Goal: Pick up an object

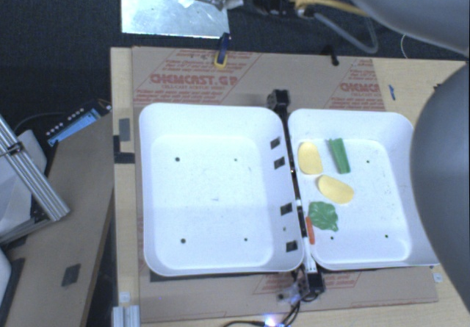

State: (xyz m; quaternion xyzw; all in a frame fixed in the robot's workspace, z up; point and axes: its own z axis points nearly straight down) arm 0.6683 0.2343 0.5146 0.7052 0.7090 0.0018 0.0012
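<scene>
White plastic is what I count first: two shallow bins, the left bin (209,193) bare and the right bin (393,245) holding two yellow pieces (310,158) (335,189), one green stick (338,155), one leafy green piece (323,215) and an orange sliver (311,231), all crowded near the divider between the bins. The rest of that bin's floor gives me room away from the divider. "CHEMCAST GP" (194,79) reads in red on the brown sheet behind the left bin; the grey arm (444,193) looms beside the right bin, its claw's state I cannot tell.

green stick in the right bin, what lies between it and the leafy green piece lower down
In the camera view, a yellow oval piece lies between the green stick and the leafy green piece, in the right bin.
</scene>
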